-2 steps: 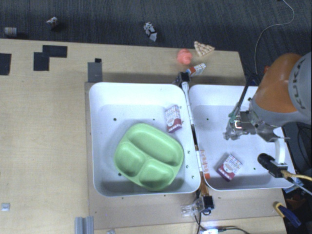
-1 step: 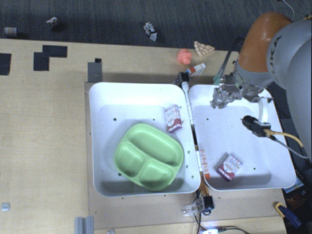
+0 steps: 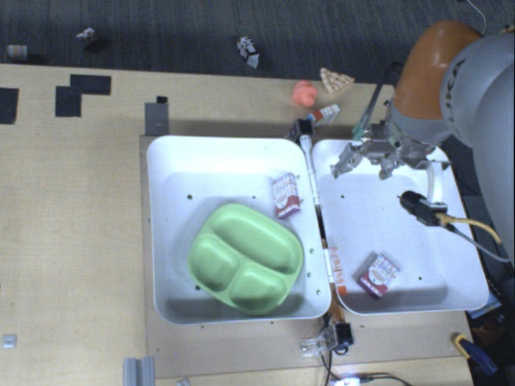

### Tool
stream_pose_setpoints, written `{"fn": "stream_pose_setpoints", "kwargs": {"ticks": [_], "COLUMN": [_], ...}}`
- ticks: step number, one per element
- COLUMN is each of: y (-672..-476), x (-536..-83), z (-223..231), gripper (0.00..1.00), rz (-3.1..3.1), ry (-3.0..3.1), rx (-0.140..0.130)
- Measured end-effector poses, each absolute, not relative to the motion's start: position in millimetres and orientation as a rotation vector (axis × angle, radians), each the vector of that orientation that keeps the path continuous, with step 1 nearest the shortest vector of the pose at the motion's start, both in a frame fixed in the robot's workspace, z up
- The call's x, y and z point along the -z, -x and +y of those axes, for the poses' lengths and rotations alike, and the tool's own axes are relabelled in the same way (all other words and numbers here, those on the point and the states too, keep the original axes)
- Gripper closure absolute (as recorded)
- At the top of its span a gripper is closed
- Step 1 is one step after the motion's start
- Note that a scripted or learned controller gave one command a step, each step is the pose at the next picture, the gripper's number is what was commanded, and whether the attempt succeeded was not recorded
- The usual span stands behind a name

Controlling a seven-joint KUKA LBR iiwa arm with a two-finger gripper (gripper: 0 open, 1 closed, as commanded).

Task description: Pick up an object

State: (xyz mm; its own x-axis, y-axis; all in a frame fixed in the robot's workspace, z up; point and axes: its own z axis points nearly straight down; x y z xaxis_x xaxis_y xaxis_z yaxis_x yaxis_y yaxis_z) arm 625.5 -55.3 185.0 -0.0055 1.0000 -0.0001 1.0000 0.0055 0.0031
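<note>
**Overhead, gripper spread above the right bin**

Overhead, the gripper (image 3: 367, 165) hung at the right bin's (image 3: 354, 252) twelve o'clock, fingers spread, pinching nothing; a small red packet (image 3: 378, 274) lay at that bin's six o'clock; in the left bin (image 3: 165, 240), a green tray (image 3: 245, 256) sat at six, another packet (image 3: 286, 195) at two.

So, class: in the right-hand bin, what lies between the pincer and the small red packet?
In the camera view, between the pincer and the small red packet lies bare white floor of the right bin.
</note>
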Motion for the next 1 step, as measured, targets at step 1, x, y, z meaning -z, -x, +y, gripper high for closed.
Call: {"fn": "stream_pose_setpoints", "kwargs": {"ticks": [1], "y": [-589.0], "x": [-86.2], "z": [-126.8], "gripper": [0.0], "rz": [2.221], "ry": [-2.214], "rx": [-0.004]}}
